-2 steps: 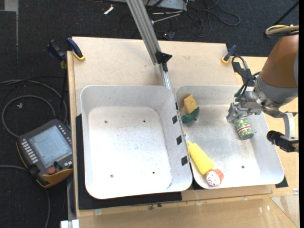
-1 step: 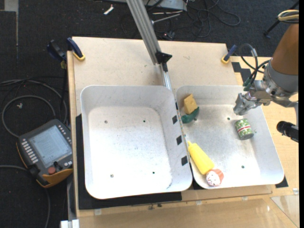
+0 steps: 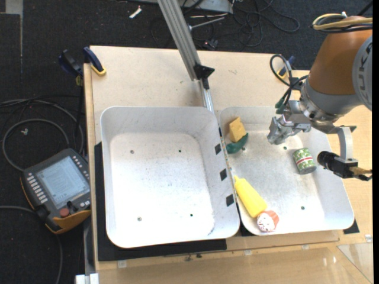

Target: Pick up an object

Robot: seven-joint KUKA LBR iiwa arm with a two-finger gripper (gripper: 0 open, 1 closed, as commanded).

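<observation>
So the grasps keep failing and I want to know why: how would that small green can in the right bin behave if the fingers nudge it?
The green can appears to lie on its side, so a nudge would probably roll it across the right bin. It looks small and likely light, easily knocked away. Its smooth rounded wall may slip from the gripper.

White bins (image 3: 118, 123); yellow bottle (image 3: 250, 197); green-patterned can (image 3: 304, 160).

End effector (image 3: 277, 132) above right bin (image 3: 331, 218), near can (image 3: 304, 160)
</observation>
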